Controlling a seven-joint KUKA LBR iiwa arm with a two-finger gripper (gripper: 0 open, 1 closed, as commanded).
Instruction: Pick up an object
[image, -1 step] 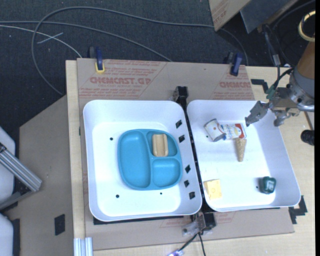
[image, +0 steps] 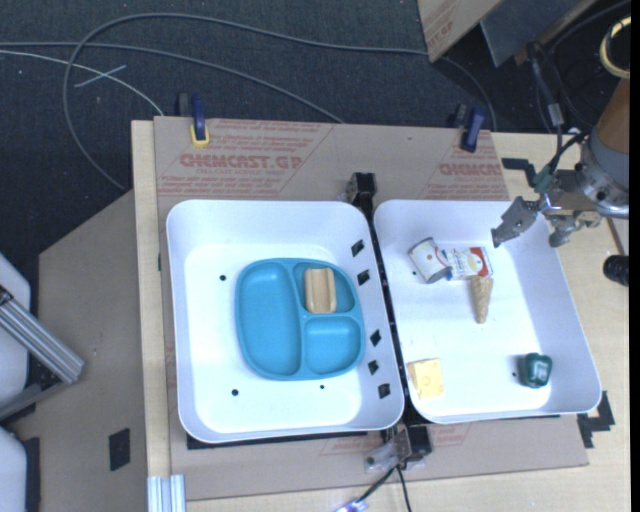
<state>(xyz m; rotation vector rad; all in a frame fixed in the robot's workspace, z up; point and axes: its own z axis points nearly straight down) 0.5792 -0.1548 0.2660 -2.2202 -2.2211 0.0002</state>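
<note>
Two white bins side by side on a cardboard-covered counter (image: 300, 150), printed sheet clamped at the far edge by blue clamps (image: 199, 128). In the left bin (image: 200, 400), a blue divided tray (image: 298, 318) holding a tan block (image: 319, 290) in its far right compartment. In the right bin (image: 560, 330): a small carton (image: 450, 262) and cone (image: 482, 297) toward the far edge, a yellow block (image: 425, 378) at the near left corner, a teal object (image: 535, 370) near right. Gripper (image: 535, 225) over the far right corner, fingers apparently apart, clamped on nothing. Dark carpet with loose cables (image: 110, 70) beyond.
</note>
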